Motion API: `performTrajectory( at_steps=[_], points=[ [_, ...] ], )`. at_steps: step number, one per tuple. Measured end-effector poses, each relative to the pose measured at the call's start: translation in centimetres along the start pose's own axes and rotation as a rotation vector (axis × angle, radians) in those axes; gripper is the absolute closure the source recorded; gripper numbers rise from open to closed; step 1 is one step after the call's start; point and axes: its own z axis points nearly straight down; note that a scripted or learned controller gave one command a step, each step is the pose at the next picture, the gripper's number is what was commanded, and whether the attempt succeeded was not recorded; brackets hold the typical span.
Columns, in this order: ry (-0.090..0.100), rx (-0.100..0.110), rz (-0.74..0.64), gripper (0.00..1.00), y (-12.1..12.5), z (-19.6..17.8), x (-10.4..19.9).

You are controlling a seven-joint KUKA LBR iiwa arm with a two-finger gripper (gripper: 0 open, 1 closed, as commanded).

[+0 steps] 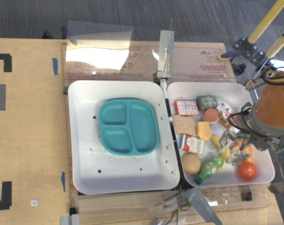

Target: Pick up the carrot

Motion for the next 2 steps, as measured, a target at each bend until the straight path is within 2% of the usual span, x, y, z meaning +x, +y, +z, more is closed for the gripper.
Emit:
performTrajectory(
  at_steps=[1,2],
  points=[
    [0.0,0.001,-0.181,1.0,0.6,-10.7,-5.9],
    [0.004,-0.002,-0.296,1.0,-2.2,2.1,0.2]
  ],
)
